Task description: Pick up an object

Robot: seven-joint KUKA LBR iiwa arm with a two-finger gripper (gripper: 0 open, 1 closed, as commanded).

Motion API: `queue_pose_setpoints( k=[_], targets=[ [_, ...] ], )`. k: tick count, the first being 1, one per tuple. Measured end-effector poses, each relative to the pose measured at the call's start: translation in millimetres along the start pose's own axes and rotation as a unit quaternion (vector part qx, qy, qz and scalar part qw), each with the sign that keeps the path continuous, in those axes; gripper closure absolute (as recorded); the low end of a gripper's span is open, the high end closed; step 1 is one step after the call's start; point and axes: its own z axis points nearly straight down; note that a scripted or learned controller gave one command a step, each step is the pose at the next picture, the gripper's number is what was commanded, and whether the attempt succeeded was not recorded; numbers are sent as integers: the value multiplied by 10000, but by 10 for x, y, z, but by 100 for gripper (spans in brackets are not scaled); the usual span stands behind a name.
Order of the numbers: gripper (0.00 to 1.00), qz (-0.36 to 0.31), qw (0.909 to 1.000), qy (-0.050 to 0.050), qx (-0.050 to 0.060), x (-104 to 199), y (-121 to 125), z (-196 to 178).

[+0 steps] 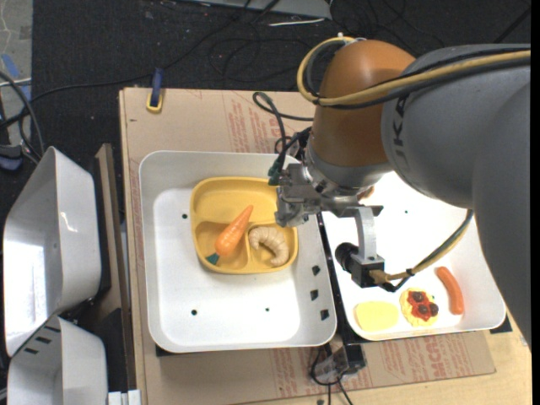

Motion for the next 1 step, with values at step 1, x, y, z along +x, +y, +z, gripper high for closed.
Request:
queue_pose_setpoints(
  k=[1],
  targets=[
    [0,37,10000,-9,-1,-37,7,3]
  ],
)
